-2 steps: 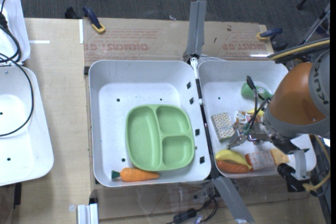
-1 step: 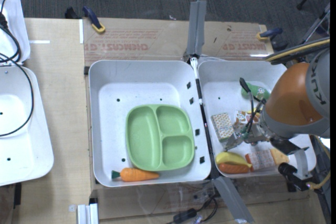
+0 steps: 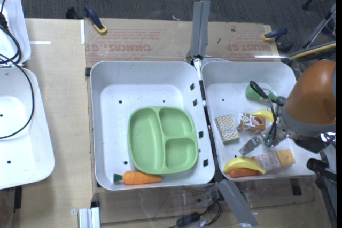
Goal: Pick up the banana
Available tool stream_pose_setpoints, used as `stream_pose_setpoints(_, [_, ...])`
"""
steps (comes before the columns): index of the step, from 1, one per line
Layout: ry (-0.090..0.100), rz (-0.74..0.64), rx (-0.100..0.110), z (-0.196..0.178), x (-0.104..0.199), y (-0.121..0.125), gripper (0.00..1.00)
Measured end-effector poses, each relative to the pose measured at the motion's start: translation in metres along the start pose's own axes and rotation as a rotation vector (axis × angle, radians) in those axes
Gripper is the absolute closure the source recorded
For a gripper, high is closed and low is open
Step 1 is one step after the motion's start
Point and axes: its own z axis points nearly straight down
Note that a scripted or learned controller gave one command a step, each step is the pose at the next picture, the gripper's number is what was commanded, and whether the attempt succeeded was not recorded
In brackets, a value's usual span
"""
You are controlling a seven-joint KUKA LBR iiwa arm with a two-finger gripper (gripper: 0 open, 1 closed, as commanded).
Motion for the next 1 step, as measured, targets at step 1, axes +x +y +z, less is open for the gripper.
stream_pose_setpoints(1, [-0.017,-0.27,-0.016,0.0096,0.0045,0.0099,0.0])
